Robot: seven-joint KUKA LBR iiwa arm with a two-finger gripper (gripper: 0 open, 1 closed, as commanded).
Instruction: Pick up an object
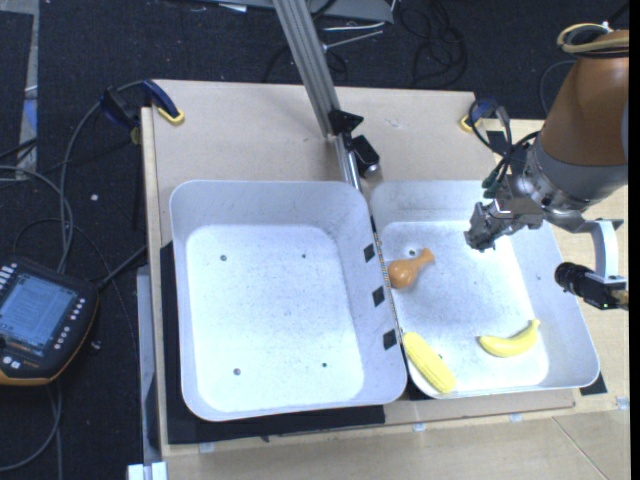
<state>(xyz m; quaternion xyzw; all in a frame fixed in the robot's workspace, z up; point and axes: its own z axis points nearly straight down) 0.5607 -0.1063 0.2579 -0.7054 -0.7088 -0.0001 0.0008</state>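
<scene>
In the right bin (560, 313) lie three objects. An orange-brown chicken drumstick toy (410, 267) rests near the bin's left wall. A yellow corn cob (429, 362) lies at the front left corner. A yellow banana (510, 339) curves near the front right. My gripper (482, 236) hangs over the bin's back part, to the right of and above the drumstick, with nothing visible between its dark fingers.
The left bin (190, 268) sits beside the right one. A slanted metal pole (310, 58) with a clamp stands behind the bins. Blue and yellow clamps (160, 103) grip the bench's back corners. A teach pendant (35, 318) lies off the bench at left.
</scene>
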